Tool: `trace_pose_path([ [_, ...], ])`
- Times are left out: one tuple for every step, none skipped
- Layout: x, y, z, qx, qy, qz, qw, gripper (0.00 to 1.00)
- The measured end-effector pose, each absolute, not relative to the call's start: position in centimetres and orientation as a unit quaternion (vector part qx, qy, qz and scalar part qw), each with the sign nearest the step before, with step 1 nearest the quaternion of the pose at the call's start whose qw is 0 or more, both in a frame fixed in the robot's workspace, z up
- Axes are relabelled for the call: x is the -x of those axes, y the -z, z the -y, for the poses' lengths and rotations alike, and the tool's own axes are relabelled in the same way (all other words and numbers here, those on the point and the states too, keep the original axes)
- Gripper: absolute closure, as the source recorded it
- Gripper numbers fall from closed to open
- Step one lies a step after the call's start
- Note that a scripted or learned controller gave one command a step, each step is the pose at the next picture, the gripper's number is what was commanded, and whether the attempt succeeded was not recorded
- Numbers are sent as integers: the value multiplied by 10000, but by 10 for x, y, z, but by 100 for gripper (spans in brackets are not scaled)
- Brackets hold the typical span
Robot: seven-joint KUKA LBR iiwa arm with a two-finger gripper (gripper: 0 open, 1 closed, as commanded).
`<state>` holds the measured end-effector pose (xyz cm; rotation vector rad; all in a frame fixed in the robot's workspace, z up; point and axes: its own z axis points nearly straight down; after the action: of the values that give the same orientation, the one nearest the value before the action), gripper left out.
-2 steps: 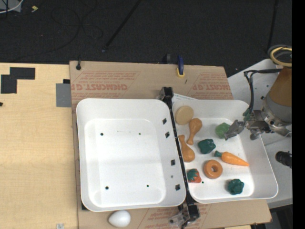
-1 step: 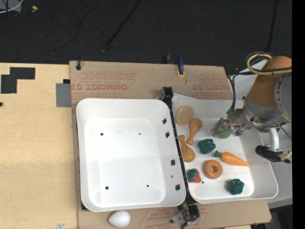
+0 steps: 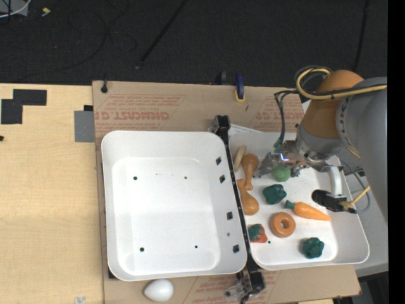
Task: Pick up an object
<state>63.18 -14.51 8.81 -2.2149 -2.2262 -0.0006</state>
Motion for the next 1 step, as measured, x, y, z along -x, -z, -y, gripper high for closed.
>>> trace_pose_path([
  [-631, -98, 148, 7061, -10, 7081, 14, 100],
])
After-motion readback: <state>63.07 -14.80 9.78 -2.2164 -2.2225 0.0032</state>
